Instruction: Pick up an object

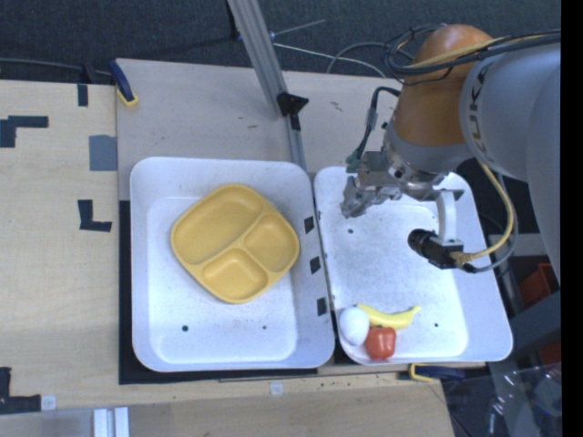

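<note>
Yellow banana (393, 317) (bin's near edge) far below tool (357, 200).

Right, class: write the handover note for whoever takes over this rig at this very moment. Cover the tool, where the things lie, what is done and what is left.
Tool: over the upper left part of the right bin, nothing visibly held; whether it is open or shut can't be told.
Things: a white egg-shaped object, a banana and a red pepper-like toy clustered at the right bin's near edge. A yellow divided plate lies in the left bin.
Done: no object picked.
Left: move to an object, probably in the near cluster, grasp it and lift.
</note>
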Robot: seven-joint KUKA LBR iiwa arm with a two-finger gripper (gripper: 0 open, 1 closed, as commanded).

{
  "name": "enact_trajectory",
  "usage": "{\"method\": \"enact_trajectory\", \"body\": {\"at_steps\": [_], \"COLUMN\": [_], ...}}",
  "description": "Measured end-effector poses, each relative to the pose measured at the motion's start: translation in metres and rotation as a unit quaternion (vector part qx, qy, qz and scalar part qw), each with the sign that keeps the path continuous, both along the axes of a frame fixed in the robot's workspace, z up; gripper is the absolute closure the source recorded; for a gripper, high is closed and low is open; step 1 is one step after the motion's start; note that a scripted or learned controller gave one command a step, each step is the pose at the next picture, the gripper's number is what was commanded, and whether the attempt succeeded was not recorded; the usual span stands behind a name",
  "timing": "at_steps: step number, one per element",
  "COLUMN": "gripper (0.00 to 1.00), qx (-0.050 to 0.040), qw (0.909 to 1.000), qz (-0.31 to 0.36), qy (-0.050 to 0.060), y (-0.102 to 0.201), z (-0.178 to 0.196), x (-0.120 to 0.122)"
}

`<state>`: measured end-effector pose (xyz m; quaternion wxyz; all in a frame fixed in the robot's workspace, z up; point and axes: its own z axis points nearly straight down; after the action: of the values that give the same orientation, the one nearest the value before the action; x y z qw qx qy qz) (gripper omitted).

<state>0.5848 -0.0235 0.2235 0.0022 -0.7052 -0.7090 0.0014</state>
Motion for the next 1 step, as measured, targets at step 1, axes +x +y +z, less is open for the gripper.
{"method": "enact_trajectory", "body": {"at_steps": [1], "gripper": [1.00], "qx": [0.0006], "qw": [1.0000], "qz": [0.001], "qy": [-0.001], "y": [0.0516], "z": [0.0093], "x": [-0.0302]}}
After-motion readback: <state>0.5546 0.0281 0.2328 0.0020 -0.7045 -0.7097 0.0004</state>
